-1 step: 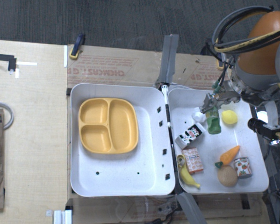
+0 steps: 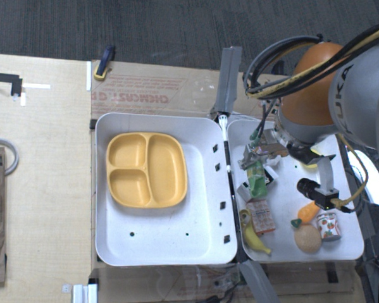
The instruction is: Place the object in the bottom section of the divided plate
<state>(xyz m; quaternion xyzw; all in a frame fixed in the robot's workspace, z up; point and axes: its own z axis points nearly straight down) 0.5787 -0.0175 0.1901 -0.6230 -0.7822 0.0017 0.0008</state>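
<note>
- The divided plate (image 2: 147, 170), yellow with three sections, lies in the left bin (image 2: 109, 235), toward that bin's far-left corner. All three sections are bare; nothing has been delivered.
- The arm (image 2: 319, 91) is over the right bin (image 2: 352, 248), with the hand (image 2: 257, 156) low near that bin's far-left corner, beside the wall shared by the two bins.
- A green packet (image 2: 258, 180) sits directly beneath the hand and appears to touch it. Whether the hand is clenched on it or released, I cannot tell.
- Other items lie in the right bin: a banana (image 2: 253, 236) at the near-left corner, a red-and-white packet (image 2: 261, 217) beside it, an orange piece (image 2: 308, 213), a round tan item (image 2: 308, 239) and a small carton (image 2: 328, 226).
- Assessment: the task is at the pickup stage. Securing the object, carrying it across the shared wall, and setting it in the plate's bottom section remain.
</note>
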